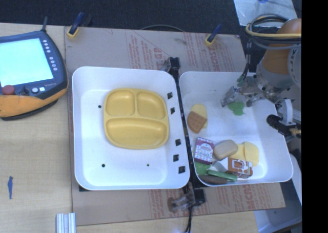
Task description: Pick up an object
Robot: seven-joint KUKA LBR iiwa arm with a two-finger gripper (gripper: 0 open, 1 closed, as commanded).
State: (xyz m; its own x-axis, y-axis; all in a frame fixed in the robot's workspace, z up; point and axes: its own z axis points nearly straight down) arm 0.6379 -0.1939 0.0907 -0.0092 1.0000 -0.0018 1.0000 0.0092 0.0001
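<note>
You've got a small green object (236, 108) lying on the floor of the right-hand white bin (274, 152), toward its far end. The gripper (242, 97) sits right over it, and its fingers spread apart to either side; the green piece shows just below them, not pinched between them, so nothing is held.

Nearer the camera in that same bin: a tan waffle-like square (197, 121) against a pale yellow piece (199, 110) by the left wall, well apart from the green one. Along the near end is a cluster: a small red-and-white carton (203, 150), a beige bread-roll shape (225, 149), a pale yellow wedge (249, 152), an orange-and-white packet (240, 166), plus a dark brown stick and green bits at the rim, too small for you to tell more.

The grey arm with the orange band (279, 55) comes in from the right.

The left-hand white bin (87, 124) holds a yellow plastic three-compartment tray (136, 118), lying flat. On the table (36, 175) to the left sits a grey teach pendant with a lit screen (28, 70).
</note>
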